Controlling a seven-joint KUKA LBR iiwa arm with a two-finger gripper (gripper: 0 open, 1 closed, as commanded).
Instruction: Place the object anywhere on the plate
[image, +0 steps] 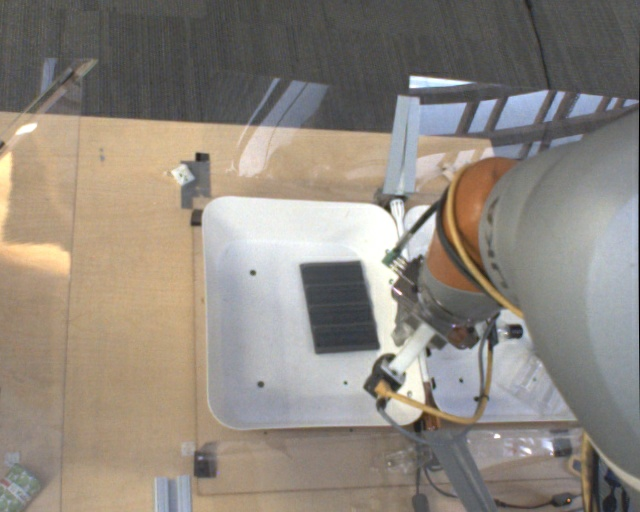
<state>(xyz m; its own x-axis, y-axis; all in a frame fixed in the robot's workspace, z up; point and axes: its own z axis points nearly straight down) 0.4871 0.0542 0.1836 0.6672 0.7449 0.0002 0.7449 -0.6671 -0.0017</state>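
Note:
A dark grey rectangular plate (340, 307) with ridges across it lies flat in the middle of the left white bin (230, 330). My gripper (408, 292) hangs over the seam between the two bins, just right of the plate's right edge, under the orange band of the wrist (470, 215). The wrist and arm hide most of it from above. I cannot make out any object between the gripper and the plate.
The grey arm covers most of the right bin (545, 400); only its near strip shows, with a faint see-through shape (522, 378) on it. A grey metal post (403, 145) stands behind the bins. Bare wooden bench (100, 300) lies to the left.

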